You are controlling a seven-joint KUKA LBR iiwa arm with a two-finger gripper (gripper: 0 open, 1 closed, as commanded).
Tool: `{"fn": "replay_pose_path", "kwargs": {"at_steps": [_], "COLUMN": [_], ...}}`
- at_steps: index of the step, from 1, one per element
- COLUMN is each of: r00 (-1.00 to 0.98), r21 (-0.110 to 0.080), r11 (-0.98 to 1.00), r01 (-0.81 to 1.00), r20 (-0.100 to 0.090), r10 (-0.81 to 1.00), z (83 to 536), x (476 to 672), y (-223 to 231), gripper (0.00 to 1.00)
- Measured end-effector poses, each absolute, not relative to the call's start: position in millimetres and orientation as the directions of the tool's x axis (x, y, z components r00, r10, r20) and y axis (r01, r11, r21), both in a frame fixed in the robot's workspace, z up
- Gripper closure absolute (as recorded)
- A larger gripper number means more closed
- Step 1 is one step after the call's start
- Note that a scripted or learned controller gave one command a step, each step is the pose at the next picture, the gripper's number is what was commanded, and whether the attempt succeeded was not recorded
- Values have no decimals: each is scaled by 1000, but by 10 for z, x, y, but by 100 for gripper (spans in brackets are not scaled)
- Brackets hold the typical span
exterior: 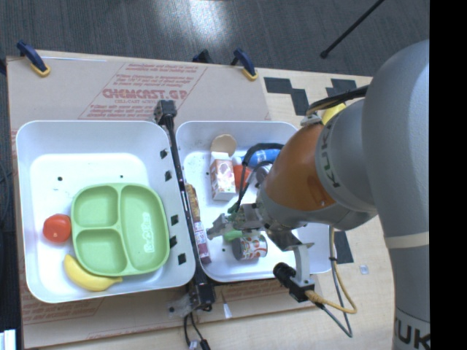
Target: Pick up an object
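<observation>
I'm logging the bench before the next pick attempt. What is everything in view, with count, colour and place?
bins: two, white, side by side on the bench.
divided plate: one, light green, three compartments, left bin.
tomato: one, red, left bin, left of the plate.
banana: one, yellow, left bin, front-left corner.
carton: one, white and red, right bin, near its back.
can: one, red and white label, right bin, near its front, below the gripper.
blue item: one, right bin, partly hidden by the arm.
clamps: blue and yellow, along the back edge of the board.
arm: one, grey with orange band, reaching in over the right bin.
gripper: one, low over the can.
</observation>
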State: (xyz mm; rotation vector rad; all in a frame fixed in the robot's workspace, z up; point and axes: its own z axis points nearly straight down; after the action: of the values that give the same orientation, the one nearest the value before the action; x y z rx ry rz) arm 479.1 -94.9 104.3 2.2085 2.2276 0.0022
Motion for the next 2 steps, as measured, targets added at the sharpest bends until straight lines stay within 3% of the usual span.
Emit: {"fn": "replay_pose_path", "kwargs": {"at_steps": [1, 2], "r00": [-14, -17], "r21": [4, 4], "r11": [14, 17], "r01": [1000, 1000], "r20": [-3, -3], "r10": [1000, 1000], "z": [1144, 1245], "x": [4800, 4811], "y": [-947, -946], "gripper": [100, 100]}}
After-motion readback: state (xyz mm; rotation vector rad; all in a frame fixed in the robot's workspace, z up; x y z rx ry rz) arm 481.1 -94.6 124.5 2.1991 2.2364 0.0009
